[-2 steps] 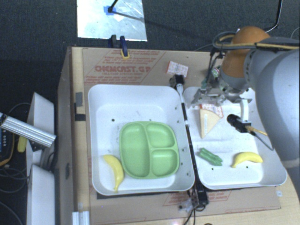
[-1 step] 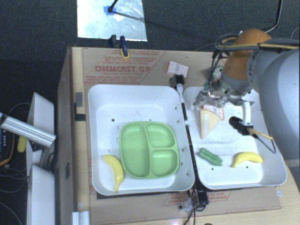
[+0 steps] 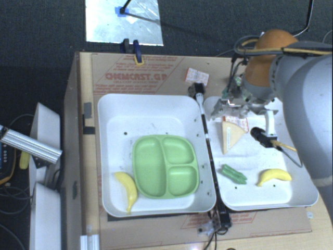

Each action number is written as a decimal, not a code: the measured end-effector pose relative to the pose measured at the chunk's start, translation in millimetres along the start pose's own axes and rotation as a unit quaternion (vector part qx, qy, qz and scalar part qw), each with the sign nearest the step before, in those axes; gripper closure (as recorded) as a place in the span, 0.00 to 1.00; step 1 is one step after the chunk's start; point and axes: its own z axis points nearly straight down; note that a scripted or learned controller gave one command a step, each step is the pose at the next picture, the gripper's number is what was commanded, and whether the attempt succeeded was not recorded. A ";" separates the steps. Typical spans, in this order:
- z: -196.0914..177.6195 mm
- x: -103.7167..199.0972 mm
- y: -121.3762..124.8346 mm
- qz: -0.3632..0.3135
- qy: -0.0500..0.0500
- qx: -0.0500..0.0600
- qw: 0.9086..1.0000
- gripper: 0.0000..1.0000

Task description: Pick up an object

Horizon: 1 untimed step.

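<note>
Right bin (image 3: 299, 194): arm bent low at far end, gripper (image 3: 235, 110) above cheese wedge (image 3: 230, 135); grip state unclear.

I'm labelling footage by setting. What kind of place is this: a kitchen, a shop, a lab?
Most likely a robotics lab bench. A grey arm reaches over two white bins holding toy food, such as a green divided plate and a yellow banana, with cables about.

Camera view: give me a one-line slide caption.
KUKA arm's claw above the cheese wedge in the right bin, beside a green pod and banana; left bin holds a green divided plate.
</note>
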 end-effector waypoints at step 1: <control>-0.4 -5.0 0.1 0.000 0.002 0.000 1.000 0.00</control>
